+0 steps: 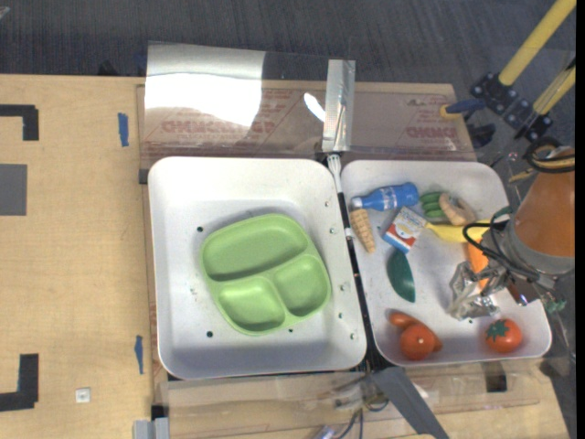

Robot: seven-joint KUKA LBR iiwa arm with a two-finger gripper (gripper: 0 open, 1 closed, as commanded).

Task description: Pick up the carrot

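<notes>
The carrot is a small orange piece in the right bin, near its right side, partly covered by the gripper's body. My gripper hangs low over that bin's right half, just below and touching or nearly touching the carrot. The grey arm with its orange band comes in from the right and hides the bin's right wall.
A blue bottle, a corn cob, a small carton, a banana, a dark green vegetable and two tomatoes crowd the right bin. A green divided plate lies in the left bin.
</notes>
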